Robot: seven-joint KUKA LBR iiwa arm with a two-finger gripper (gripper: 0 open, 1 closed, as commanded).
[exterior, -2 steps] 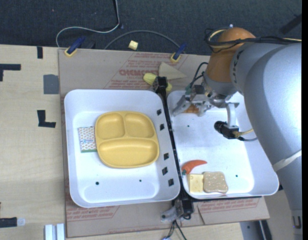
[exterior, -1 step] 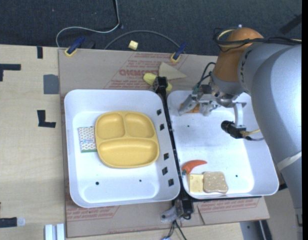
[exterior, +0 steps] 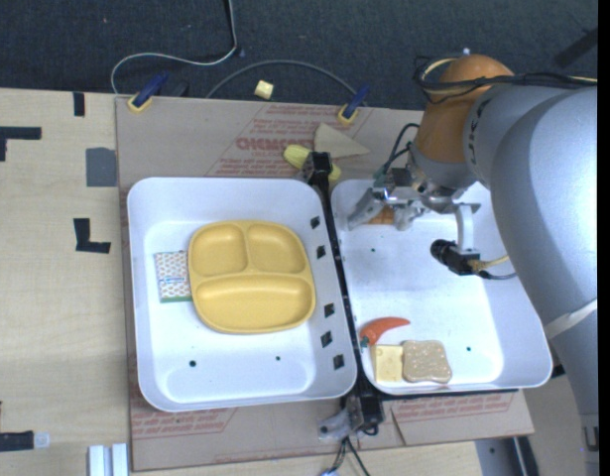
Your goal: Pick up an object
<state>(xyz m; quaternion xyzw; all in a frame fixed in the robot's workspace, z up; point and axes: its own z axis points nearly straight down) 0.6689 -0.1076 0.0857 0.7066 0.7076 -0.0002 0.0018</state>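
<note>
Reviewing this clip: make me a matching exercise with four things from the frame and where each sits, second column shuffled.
1. yellow divided plate
2. red pepper
3. pincer
4. patterned sponge

A. right bin, far end
B. left bin, against the plate's left edge
C. left bin, middle
D. right bin, near end, by the bread slice

Pairs: 1-C, 2-D, 3-A, 4-B

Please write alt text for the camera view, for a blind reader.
The grey arm's hand hangs low over the far end of the right bin, which holds a red pepper and toast. The left bin holds a yellow divided plate.
</note>
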